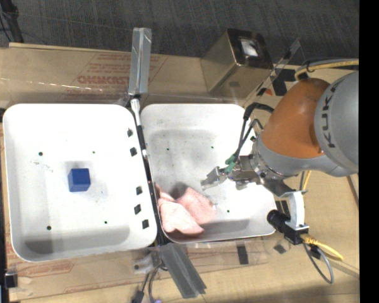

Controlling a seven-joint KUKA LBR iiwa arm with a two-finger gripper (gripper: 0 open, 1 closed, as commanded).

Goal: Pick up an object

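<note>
You are in the approach: the gripper (pixel 210 179), its grip state impossible to tell, hangs over the right bin (pixel 196 115) just beside the pink cloth (pixel 183 212), so next lower onto it.

grey arm (pixel 341 131) with orange band, black kuka lettering, yellow cable.
</note>
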